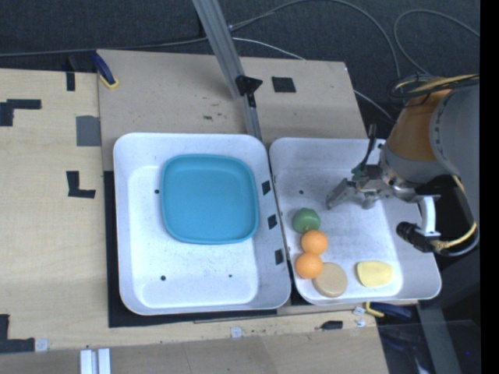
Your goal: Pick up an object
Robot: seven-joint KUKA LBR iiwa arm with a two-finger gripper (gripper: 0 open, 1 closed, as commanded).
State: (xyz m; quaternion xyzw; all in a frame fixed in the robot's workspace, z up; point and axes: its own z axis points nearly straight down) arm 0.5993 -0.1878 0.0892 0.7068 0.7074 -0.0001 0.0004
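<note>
Objects for picking sit clustered below my fingers in the right white bin: a round green ball nearest, two orange balls, a tan disc, a yellow lump. Whether my fingers are apart or together I cannot tell; the wrist blurs them, with nothing visibly between.

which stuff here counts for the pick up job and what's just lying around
For the job:
- end effector, over the right bin
- green ball
- two orange balls
- tan disc
- yellow piece

Just lying about:
- blue plate in the left bin
- cables
- metal pole
</note>
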